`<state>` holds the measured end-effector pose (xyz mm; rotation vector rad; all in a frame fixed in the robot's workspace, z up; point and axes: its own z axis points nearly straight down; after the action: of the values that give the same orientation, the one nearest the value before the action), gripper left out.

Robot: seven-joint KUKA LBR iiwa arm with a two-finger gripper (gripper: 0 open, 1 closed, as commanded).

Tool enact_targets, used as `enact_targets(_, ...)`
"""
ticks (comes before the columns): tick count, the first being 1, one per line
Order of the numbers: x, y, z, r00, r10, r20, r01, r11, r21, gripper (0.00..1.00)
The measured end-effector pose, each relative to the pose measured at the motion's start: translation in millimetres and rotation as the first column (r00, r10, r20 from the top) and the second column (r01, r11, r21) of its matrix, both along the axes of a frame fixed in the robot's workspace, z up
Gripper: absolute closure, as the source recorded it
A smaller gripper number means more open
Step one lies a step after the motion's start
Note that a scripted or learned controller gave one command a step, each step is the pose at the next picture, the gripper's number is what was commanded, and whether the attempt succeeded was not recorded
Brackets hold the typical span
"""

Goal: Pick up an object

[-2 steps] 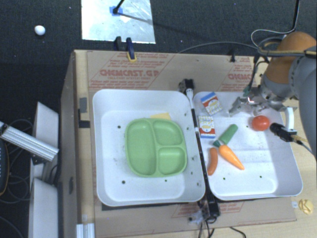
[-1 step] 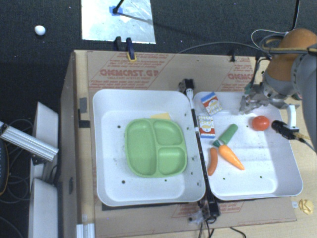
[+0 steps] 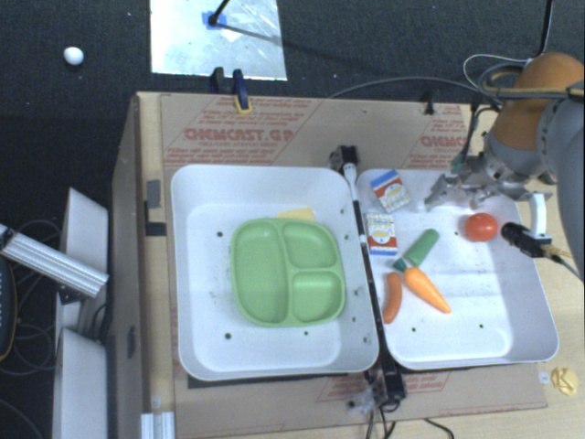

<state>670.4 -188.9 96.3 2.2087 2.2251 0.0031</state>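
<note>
in your left bin sits a green tray. in the right bin you have two cartons, then a carrot lying diagonally, its green top up-left and its tip down-right. the tomato lies just below and right of the end effector, not touching it. you cannot tell how wide it is; it holds nothing visible.

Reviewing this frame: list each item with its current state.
Green plate: flat in left bin, compartments bare.
Tomato: loose in right bin.
Carrot: lying flat, right bin.
Two small cartons: lying flat, right bin.
Pincer: above right bin, gripping nothing.
</note>
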Motion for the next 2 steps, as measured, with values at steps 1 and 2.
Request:
enact_targets(1,-1,10,-11,1.0,-0.003,-0.003,0.003,1.0,0.002,0.0)
enact_targets(2,0,9,1,1.0,0.0,0.001,0.0,1.0,0.0,1.0)
